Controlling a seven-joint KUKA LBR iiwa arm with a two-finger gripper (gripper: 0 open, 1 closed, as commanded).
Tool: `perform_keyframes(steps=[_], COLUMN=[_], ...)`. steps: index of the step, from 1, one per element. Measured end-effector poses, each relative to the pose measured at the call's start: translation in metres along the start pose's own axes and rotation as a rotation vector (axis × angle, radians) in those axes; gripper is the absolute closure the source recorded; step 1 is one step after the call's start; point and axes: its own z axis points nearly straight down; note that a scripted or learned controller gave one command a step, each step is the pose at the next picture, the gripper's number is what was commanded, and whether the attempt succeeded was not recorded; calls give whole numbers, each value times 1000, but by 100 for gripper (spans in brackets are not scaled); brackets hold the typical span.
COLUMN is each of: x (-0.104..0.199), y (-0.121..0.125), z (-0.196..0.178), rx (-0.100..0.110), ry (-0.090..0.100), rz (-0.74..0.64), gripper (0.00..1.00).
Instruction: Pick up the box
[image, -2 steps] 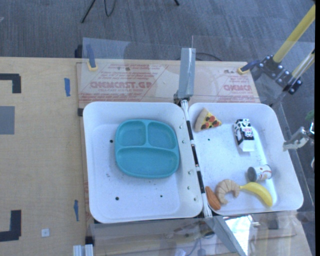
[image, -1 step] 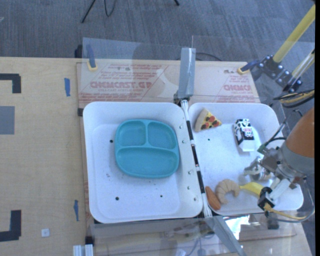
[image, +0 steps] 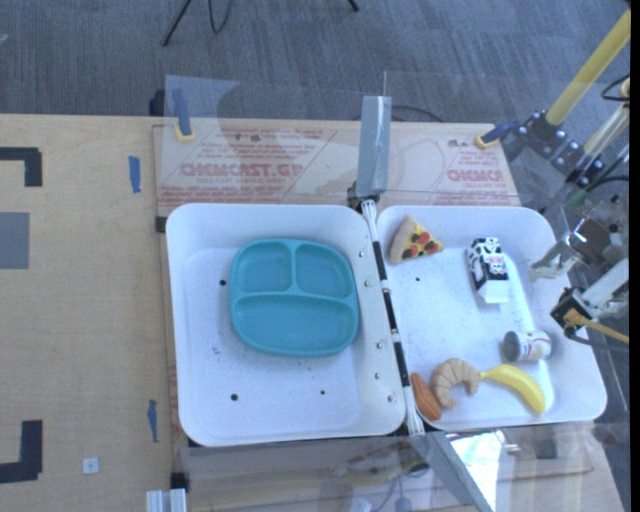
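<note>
The box (image: 489, 270) is a small carton with a black-and-white cow pattern. It lies flat in the upper right part of the right bin (image: 455, 300). My gripper (image: 562, 268) hangs at that bin's right rim, to the right of the box and apart from it. Nothing shows in its grasp.
The right bin also holds a pizza slice (image: 414, 241), a small can (image: 526, 346) on its side, a banana (image: 520, 385), a croissant (image: 455, 380) and an orange piece (image: 425, 397). A teal divided plate (image: 294, 297) lies in the left bin (image: 200, 330).
</note>
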Motion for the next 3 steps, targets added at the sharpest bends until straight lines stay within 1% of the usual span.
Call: perform_keyframes(steps=[1,2,3], x=[1,15,-5], y=[2,-37,-17], z=[-10,192,82], rx=[-2,1,-1], ry=[0,2,1], rz=[0,18,-197], gripper=[100,100,100])
